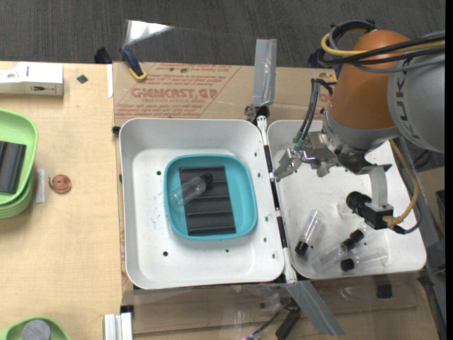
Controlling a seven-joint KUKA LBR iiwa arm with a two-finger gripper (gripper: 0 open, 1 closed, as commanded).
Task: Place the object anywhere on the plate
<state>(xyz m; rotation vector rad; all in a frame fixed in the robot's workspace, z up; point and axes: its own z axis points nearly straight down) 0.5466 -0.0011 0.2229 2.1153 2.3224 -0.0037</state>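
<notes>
A teal plate (244, 190) with a black ridged insert sits in the left white bin (141, 211). A clear vial with a black cap (192, 188) lies on the insert, toward its upper left. My gripper (290, 162) hangs below the orange wrist band over the upper left part of the right bin (407, 257), close to the divider between the bins. Three more clear vials with black caps lie on the right bin's floor: one (308, 231) near the middle, one (352, 242) and one (357, 261) toward the front right.
Cables and a black connector (362, 207) hang from the arm over the right bin. A cardboard sheet (177, 89) lies behind the bins. A green tray (15, 165) and a small round disc (61, 183) rest on the bench at the left.
</notes>
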